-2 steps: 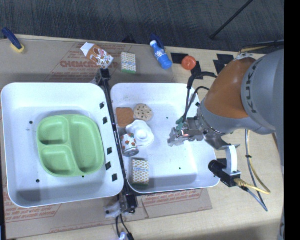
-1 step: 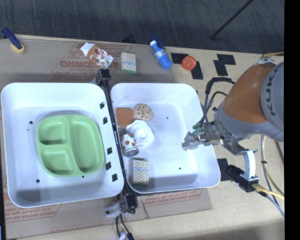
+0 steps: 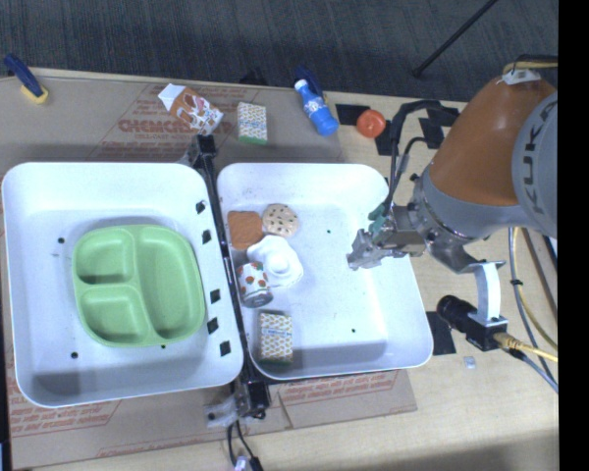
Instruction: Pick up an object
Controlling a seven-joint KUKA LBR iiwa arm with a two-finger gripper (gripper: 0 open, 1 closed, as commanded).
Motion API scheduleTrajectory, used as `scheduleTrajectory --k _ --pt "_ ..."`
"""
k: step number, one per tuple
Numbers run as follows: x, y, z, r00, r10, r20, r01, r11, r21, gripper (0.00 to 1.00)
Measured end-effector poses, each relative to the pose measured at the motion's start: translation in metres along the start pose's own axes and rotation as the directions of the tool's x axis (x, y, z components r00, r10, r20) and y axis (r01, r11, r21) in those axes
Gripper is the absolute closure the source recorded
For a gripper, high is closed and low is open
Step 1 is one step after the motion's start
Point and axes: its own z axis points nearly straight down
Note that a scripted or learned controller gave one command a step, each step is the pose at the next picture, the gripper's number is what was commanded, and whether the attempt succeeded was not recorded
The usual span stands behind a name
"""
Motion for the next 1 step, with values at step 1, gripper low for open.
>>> scheduleTrajectory --k 1 --pt "0.012 -0.0126 0.0565 1.0 0.001 0.0 -0.001 1.0 0.003 1.0"
